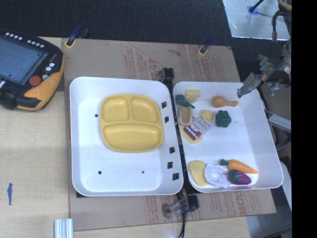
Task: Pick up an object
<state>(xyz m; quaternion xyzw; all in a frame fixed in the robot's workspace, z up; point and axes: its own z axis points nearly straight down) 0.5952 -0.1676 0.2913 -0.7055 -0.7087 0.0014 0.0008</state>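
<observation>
Overhead | gripper [246, 88] grip state unreadable | packet [196, 129] label illegible | right bin [265, 133]

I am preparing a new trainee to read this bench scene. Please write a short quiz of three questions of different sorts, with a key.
1. True or false: the yellow divided plate lies in the right bin.
2. Which item lies closest to the end effector? A) carrot B) chicken drumstick C) green pepper
3. Fill in: the purple eggplant lies just below the ______.

Key:
1. False; it lies in the left bin.
2. B.
3. Carrot.
</observation>
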